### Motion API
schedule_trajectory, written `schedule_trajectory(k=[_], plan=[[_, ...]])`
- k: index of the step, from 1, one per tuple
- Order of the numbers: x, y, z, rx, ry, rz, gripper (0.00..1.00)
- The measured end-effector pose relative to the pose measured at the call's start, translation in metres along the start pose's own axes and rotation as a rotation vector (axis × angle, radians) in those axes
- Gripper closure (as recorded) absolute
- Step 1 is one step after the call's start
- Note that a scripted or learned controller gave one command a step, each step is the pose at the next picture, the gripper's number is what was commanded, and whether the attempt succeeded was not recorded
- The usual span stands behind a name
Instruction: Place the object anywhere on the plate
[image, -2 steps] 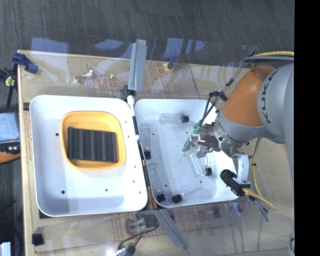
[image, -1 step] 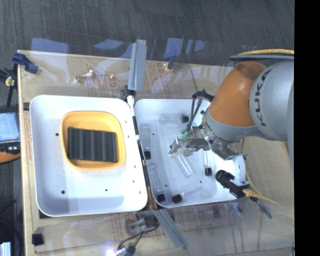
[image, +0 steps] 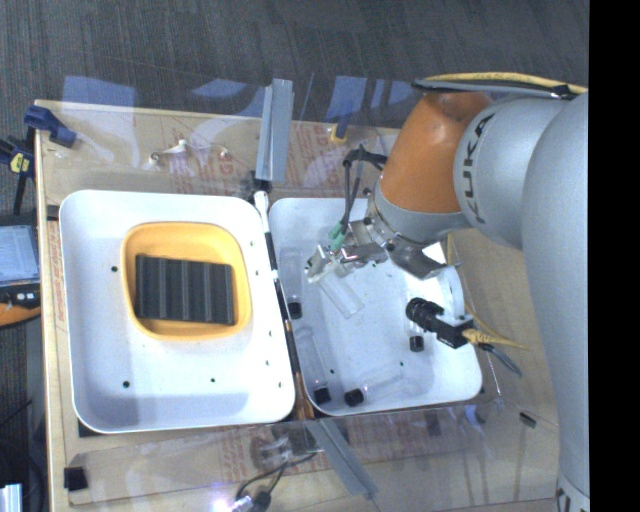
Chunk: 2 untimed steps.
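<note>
grey two-finger gripper (image: 335, 255) over upper left of right white bin (image: 440, 375); openness cannot tell, nothing seen held. dark ribbed rectangular slab (image: 185, 290) lies on yellow rounded plate (image: 185, 238), frame left. judged placed: lift straight, avoid small black piece (image: 293, 310) nearby.

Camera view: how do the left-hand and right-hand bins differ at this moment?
The left-hand bin holds a yellow plate with a dark ribbed block on it; the right-hand bin holds a few small black pieces. The arm hangs over the right-hand bin, not the left-hand bin. Both are shallow, white, with rounded corners.
</note>
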<state>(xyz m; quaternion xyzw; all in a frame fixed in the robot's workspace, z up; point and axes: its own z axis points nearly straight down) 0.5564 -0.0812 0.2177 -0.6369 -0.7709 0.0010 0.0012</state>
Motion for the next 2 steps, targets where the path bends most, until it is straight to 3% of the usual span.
schedule_trajectory(k=[1,2], plan=[[0.0955,0.0558,-0.0300,0.000,0.000,-0.108,1.00],[0.0953,0.0558,-0.0301,0.000,0.000,-0.108,0.00]])
